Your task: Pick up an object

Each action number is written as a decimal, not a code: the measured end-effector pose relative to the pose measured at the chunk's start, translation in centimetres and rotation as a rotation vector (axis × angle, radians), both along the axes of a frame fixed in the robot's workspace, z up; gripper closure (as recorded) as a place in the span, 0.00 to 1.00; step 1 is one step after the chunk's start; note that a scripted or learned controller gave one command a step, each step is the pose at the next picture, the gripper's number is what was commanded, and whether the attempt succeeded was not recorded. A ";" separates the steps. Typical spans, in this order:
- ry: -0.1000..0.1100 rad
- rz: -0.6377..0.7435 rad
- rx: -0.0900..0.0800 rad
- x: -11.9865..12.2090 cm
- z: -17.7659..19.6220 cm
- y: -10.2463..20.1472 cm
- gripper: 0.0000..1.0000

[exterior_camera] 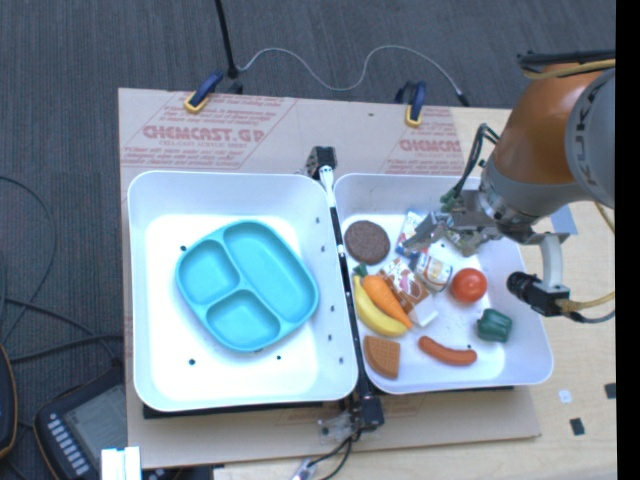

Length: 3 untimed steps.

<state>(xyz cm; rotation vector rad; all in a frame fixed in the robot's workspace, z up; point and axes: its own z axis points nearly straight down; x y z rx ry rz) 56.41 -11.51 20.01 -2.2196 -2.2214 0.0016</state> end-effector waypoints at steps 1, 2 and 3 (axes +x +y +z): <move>-0.016 0.000 -0.005 5.2 -10.0 0.9 0.00; -0.019 -0.001 -0.008 5.3 -8.9 0.8 1.00; -0.018 -0.001 -0.008 5.2 -8.9 0.8 0.00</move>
